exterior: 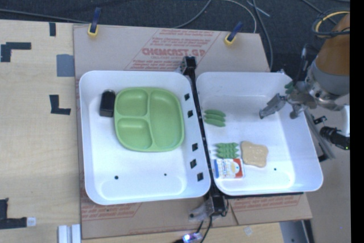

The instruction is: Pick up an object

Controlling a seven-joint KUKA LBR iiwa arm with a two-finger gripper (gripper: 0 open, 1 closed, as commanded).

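In the right bin (284,179) lie a green pea pod (214,118), a second green piece (226,149), a tan toast-shaped piece (253,154) and a small red-and-white carton (228,168). My gripper (282,108) hangs over the right side of that bin, to the right of all these objects. Its two dark fingers (269,109) stand spread apart with nothing between them. The arm with its orange band (334,54) comes in from the right.
The left bin (94,139) holds a green sectioned plate (149,119) and a small black block (107,103) beside it. A black divider (196,122) runs between the bins. Cables lie on the dark floor behind the bench.
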